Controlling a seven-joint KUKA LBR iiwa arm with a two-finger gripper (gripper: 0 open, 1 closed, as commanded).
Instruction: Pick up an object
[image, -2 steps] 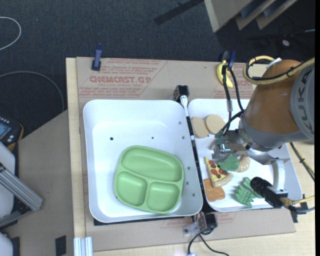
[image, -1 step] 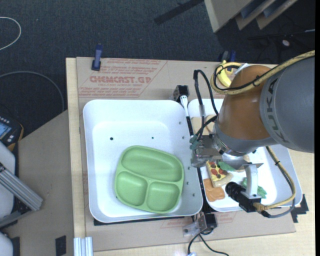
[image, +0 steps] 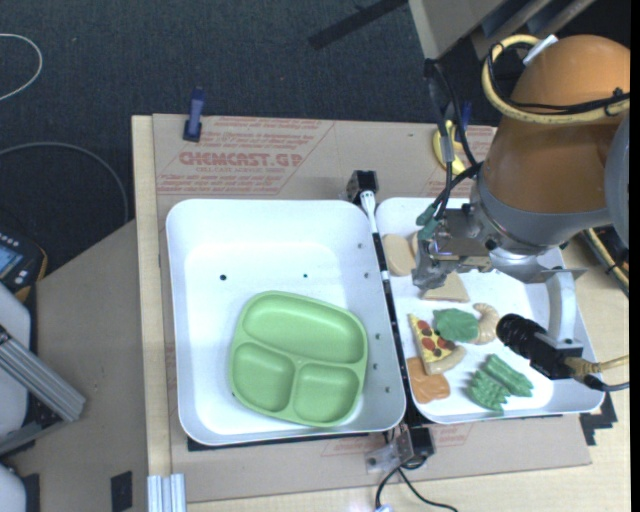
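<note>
Gripper (image: 436, 272) partly hides tan slice (image: 446, 289), perhaps touching it.

Grey arm (image: 545, 190) with orange band reaching from right, gripper (image: 437, 268) pointing down

We see the arm (image: 560, 130) as a bulbous grey shell crowned by a glossy orange band. Yellow and black cables loop behind its upper casing. Below hangs the gripper (image: 437, 268), a boxy block of dull grey metal.
</note>
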